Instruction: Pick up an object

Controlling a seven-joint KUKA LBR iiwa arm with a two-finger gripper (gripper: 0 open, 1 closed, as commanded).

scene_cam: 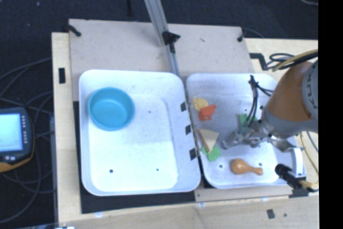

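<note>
The gripper [236, 140], its grip state impossible to tell, hovers in the right bin [225, 83]; the orange drumstick [246, 168] lies at five o'clock, long axis three-to-nine.

arm [292, 96] enters from 3 o'clock, orange band up top, grey wrist angled down toward 8 o'clock; gripper [231, 140] sits low at the end of the wrist, pointing toward 9 o'clock, metal parts blurred, finger state unreadable from this angle
</note>
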